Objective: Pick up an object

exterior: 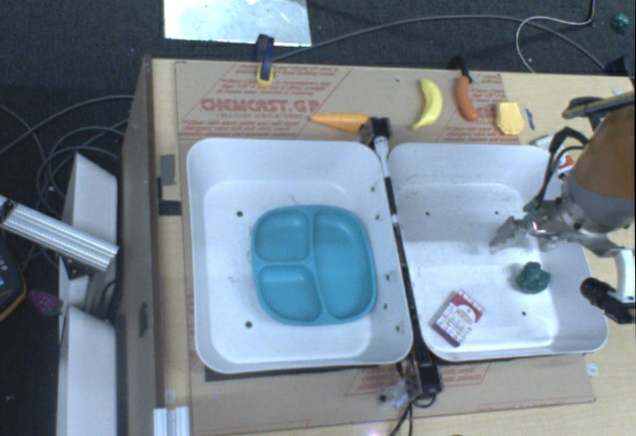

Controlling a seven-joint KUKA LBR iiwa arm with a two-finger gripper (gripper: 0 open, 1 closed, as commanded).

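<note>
In the right bin [467, 166] a small red and white box [457, 317] lies near the front edge. A dark green lump [534, 276] sits to its right, closer to the bin's right side. My gripper [532, 225] hangs low over the right part of this bin, just above and slightly left of the green lump and apart from it. The grey arm [601, 176] comes in from the right and hides the bin's right wall. Nothing shows held in the gripper.
The left bin [224, 176] holds a blue divided plate [313, 261]. On the bench behind the bins lie a carrot [338, 120], a banana [429, 104], an orange sausage-like piece [465, 98] and a yellow wedge [509, 117]. A black clamp [378, 131] sits between the bins.
</note>
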